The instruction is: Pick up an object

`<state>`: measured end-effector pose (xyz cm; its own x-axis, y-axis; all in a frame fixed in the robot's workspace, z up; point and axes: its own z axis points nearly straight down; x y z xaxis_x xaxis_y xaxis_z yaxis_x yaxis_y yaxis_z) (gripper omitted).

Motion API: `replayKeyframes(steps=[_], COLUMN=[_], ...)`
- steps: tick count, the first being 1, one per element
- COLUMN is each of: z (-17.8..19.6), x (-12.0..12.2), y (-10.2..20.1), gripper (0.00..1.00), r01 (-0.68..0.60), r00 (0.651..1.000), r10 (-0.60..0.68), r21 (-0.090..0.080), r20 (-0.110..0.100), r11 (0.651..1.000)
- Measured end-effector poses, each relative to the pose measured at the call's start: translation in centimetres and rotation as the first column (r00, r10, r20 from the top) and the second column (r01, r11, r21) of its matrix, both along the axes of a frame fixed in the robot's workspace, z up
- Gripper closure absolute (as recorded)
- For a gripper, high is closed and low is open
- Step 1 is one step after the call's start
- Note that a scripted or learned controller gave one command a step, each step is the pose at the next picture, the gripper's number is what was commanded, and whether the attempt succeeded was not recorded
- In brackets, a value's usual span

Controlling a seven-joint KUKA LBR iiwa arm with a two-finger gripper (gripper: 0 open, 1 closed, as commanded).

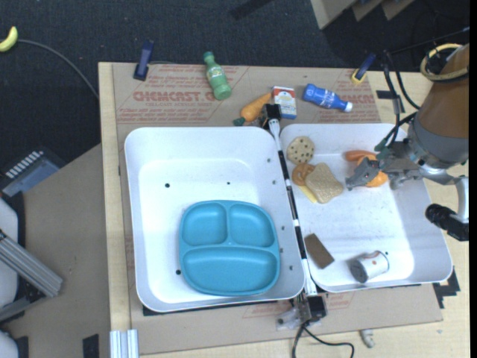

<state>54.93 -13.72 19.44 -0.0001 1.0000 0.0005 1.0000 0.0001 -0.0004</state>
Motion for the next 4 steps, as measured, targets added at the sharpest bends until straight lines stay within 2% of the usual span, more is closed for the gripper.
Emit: replayKeyframes(steps=[1,2,3,4], z=[-11.0,-10.9,-11.0,-11.0], x=[-2.3,5.8,11.6,6.5], y=[-6.1,-5.9,-2.7,-4.7], gripper=[0.00,0.00,0.00,0.00], r01=[0.001,-0.001,0.001,0.000], r00=[1.000,1.000,1.000,1.000], r10=[-0.001,0.001,-0.001,0.000], r21=[-0.001,-0.001,0.001,-0.001], r20=[0.000,0.002,-0.009,-0.001], r11=[1.000,1.000,1.000,1.000])
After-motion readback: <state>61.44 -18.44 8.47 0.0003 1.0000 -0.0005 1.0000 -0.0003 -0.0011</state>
